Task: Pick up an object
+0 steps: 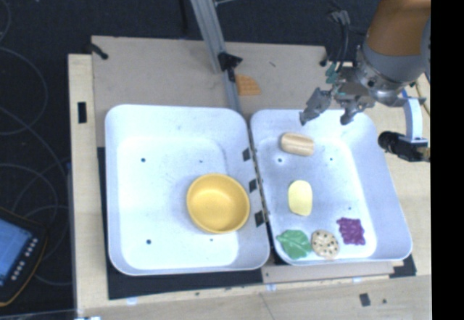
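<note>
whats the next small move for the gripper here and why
Probably a short drop toward the bread roll. The gripper hovers open over the right bin's far end with nothing between its fingers, and the roll lies just below and left of it, apart from the other items.

One fixed camera looks down, seemingly slanted, on both white bins (116,166).

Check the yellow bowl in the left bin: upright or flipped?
Upright. The yellow bowl in the left bin shows its hollow inside and full rim facing up, with nothing visible in it.
</note>
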Available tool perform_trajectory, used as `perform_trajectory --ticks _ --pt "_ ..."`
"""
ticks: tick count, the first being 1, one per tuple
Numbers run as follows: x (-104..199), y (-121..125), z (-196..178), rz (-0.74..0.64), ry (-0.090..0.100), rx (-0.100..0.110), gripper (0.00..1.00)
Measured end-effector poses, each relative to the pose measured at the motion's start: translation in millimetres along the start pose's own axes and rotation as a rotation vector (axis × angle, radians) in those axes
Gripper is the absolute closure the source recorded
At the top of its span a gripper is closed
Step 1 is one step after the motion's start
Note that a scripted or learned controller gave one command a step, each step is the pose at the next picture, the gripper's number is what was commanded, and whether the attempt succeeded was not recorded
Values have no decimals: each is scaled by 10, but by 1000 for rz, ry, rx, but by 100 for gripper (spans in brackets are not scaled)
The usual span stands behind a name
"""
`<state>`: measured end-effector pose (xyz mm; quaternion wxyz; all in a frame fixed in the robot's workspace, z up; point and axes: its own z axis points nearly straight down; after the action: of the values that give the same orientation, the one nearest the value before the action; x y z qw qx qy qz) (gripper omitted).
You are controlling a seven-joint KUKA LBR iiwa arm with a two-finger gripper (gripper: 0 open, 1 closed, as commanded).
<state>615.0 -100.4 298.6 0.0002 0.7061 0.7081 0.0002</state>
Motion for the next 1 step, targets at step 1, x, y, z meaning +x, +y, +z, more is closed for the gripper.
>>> perform_trajectory --ticks 1 --pt "0 0 -1 1 0 0 0"
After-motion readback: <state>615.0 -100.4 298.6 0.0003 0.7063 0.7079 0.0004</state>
